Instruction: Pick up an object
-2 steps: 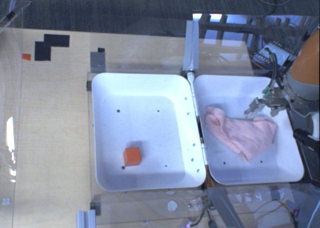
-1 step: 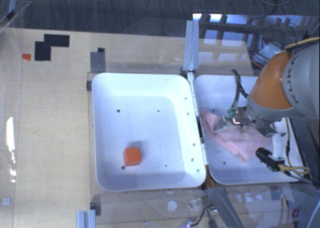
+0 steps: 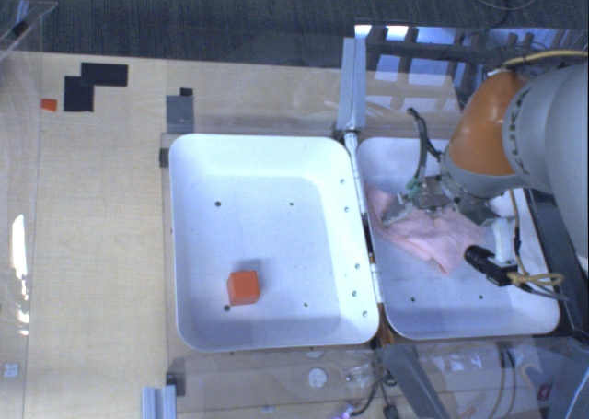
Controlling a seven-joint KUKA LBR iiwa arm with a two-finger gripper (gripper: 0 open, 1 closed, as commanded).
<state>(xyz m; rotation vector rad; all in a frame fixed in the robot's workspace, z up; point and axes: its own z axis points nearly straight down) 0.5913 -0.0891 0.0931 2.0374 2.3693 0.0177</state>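
The pale table (image 3: 92, 251) is carrying two white bins side by side, and the grey arm (image 3: 515, 132) is reaching in over the right bin (image 3: 479, 316). The left bin (image 3: 276, 168) is sitting well apart from the action. A crumpled pink cloth (image 3: 433, 238) is lying in the right bin's upper half, near the wall between the two bins, and the claw (image 3: 405, 208) is pressing down at the cloth's near-left edge. This seems to be the grasping step. Whether the claw is spread or pinching fabric cannot be told from this slant.

The next move is likely calling for a firm close on a fold and then a straight lift, since thin cloth is apt to slip free. The dividing wall is crowding the claw on one side. An orange block (image 3: 244, 287) is resting alone in the left bin, out of the way. Black shapes (image 3: 92, 86) are lying at the table's far corner.
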